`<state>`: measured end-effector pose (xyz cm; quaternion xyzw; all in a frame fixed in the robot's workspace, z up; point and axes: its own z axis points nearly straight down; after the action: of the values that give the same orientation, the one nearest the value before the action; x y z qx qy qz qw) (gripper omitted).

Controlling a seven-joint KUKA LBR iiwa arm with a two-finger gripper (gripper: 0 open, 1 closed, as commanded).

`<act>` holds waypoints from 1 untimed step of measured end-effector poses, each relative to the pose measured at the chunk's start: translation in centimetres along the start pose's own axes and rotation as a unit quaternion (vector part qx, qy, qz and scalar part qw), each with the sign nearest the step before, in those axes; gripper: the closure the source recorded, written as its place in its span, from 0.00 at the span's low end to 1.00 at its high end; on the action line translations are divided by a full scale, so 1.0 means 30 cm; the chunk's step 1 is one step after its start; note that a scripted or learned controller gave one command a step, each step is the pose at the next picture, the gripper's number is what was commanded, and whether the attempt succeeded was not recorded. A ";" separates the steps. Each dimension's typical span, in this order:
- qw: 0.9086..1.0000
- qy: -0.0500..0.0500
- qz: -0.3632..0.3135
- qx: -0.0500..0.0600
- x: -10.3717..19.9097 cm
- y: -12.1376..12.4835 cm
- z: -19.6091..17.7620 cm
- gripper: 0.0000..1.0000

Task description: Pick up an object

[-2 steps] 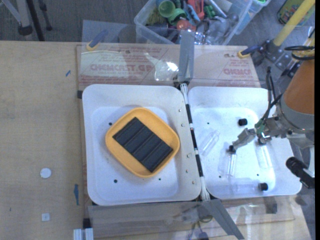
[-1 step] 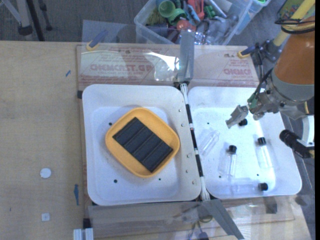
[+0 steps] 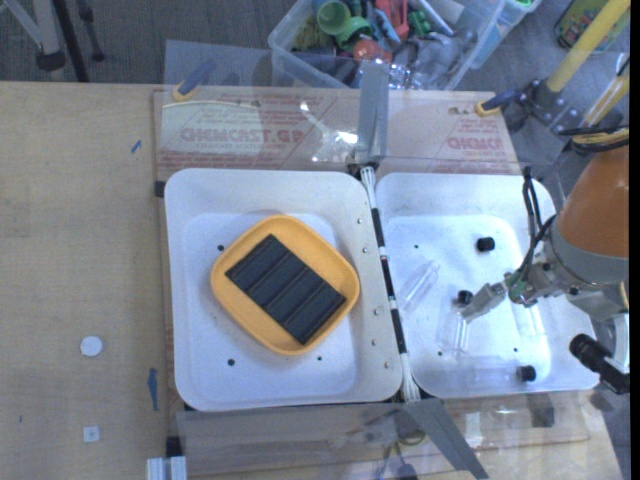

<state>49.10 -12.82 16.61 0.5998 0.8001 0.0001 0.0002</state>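
A yellow rounded-square object (image 3: 285,284) with a black ribbed top lies tilted in the middle of the left bin (image 3: 190,368). In the right bin (image 3: 450,203) lie clear plastic pieces: one (image 3: 419,281) near the divider and another (image 3: 456,332) just below the gripper. My gripper (image 3: 482,302) hangs low over the middle of the right bin, reaching in from the right and pointing left, close above the clear pieces. Nothing can be made out in its grasp.
The grey arm with its orange band (image 3: 600,208) covers the right bin's right side. A clear tub of colourful toys (image 3: 400,18) stands behind the bins. A grey divider post (image 3: 372,108) rises between the bins at the back. Bare wooden bench (image 3: 80,268) lies left.
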 end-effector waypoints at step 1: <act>0.993 -0.001 -0.117 -0.002 0.234 0.200 -0.162 0.00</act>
<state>52.89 -4.41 21.46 0.5024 0.8646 0.0007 0.0019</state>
